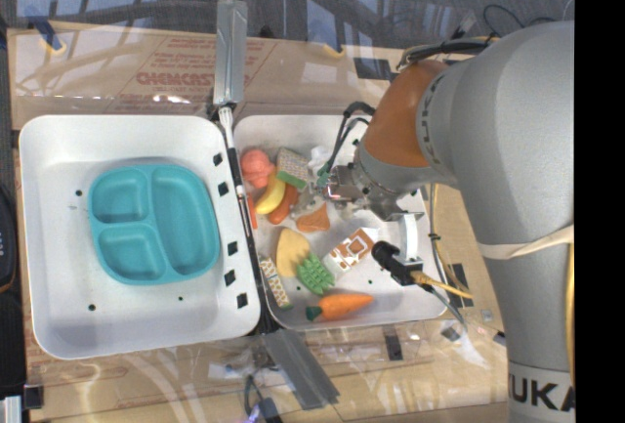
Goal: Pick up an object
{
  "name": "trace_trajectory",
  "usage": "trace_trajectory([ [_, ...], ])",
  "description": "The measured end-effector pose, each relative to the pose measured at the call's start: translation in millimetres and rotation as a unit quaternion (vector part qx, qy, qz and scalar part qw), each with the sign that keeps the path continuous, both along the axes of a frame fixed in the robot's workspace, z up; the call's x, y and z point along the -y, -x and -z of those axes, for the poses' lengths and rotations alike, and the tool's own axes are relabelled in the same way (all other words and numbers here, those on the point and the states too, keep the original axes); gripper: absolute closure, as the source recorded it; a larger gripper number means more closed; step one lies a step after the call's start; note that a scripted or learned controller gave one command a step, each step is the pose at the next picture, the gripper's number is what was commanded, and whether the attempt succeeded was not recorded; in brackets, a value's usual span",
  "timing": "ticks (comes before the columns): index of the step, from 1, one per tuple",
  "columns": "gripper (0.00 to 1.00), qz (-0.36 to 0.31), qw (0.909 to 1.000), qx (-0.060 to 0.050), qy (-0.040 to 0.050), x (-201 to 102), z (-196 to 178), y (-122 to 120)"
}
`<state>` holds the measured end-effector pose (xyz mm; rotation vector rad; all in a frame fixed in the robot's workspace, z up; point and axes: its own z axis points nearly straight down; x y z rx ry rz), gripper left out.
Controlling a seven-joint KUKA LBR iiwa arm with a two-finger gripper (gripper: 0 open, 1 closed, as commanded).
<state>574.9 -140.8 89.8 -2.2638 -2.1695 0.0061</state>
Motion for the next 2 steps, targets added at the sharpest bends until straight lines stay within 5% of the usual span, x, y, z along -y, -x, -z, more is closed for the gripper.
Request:
trace_trajectory([
  [1,1.00,-0.002,1.0000,-0.002,-0.0010,-0.4,-7.3,-0.3],
  [2,1.00,-0.036,0.9994,0.002,0.0003,-48.4,-109.1,-37.8],
])
